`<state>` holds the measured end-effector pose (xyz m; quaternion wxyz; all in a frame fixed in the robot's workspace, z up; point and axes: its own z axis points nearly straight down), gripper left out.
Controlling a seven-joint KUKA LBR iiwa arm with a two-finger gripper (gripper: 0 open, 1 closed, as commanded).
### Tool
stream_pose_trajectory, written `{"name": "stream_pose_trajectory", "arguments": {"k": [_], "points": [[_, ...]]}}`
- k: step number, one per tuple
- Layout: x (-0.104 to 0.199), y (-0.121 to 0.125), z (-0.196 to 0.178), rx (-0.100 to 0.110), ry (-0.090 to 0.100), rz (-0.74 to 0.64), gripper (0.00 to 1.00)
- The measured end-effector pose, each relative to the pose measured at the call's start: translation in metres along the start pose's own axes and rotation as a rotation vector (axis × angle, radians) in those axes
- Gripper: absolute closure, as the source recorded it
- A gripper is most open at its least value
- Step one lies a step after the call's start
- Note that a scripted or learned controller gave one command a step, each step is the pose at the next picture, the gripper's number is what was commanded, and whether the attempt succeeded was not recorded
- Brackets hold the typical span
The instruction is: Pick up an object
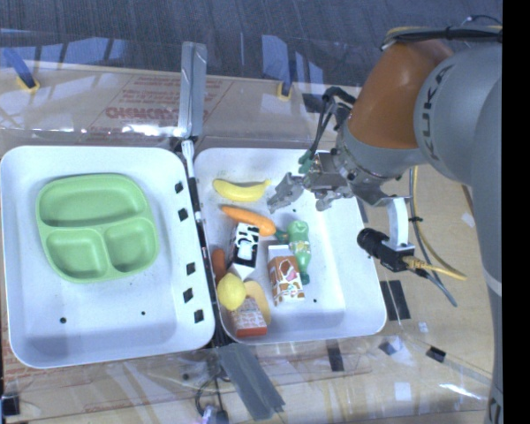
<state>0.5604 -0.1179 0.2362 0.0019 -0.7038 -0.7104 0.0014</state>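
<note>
The right bin [353, 263] holds a yellow banana [240, 188], an orange carrot [247, 220], a black-and-white carton [245, 244], a green bottle [299, 247], a small juice box [285, 279], a lemon [230, 291] and a red-topped pack [250, 321]. My gripper [306, 194] hangs over the bin's upper middle, just right of the banana and above the green bottle. Its two grey fingers stand apart, open, and nothing lies between them.
The left bin [35, 325] carries a green divided plate [97, 226]. A brown sausage-shaped piece [219, 261] lies against the right bin's left wall. The arm's orange band [397, 95] and a black cable part [382, 244] hang over the bin's right side.
</note>
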Motion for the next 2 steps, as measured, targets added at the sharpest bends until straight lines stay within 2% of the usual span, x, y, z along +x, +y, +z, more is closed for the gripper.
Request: {"name": "stream_pose_trajectory", "arguments": {"k": [1, 2], "points": [[-0.029, 0.032, 0.144, -0.003, -0.002, -0.072, 0.00], [-0.059, 0.005, 0.114, -0.002, 0.000, -0.332, 0.00]]}}
